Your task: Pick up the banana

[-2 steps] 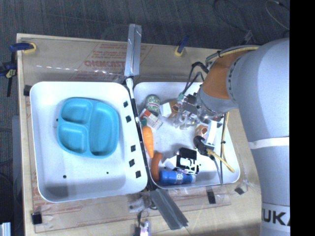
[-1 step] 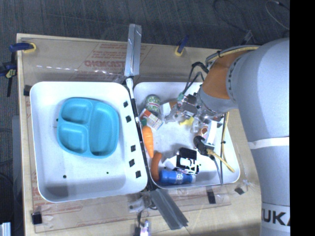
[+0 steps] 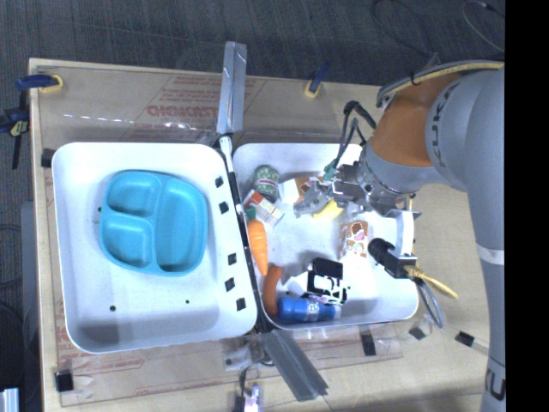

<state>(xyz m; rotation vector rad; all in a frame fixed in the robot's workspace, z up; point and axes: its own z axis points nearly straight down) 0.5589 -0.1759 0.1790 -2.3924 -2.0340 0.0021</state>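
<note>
dark carpet surrounds your wooden bench [image 3: 129, 75], which carries two shallow white bins side by side. your grey arm [image 3: 467, 136], with its orange band above the wrist, reaches in from the right edge of the view and bends down over the right bin.

the left bin [image 3: 77, 307] holds a blue sectioned tray [image 3: 154, 221] lying flat toward its upper middle. the right bin [image 3: 296, 154] is crowded with small things. along its left wall you have an orange carrot [image 3: 258, 245] and, just below it, a reddish sausage-shaped piece [image 3: 272, 286], both lying lengthwise. near the bottom wall a blue can [image 3: 306, 309] lies on its side, with a black and white box [image 3: 328, 281] touching it from above. a round green and white tin [image 3: 267, 179] sits near the upper left corner, with a small white and red packet [image 3: 262, 206] just beside it. a pale pouch with red print [image 3: 353, 239] lies toward the right side, below the wrist.

your gripper [image 3: 319, 194] is low over the upper middle of the right bin. the banana [image 3: 326, 209] shows as a small yellow patch right at the tool's tip, mostly hidden by the metal. you cannot tell from this view how the tool is set, or whether it has the fruit.
</note>
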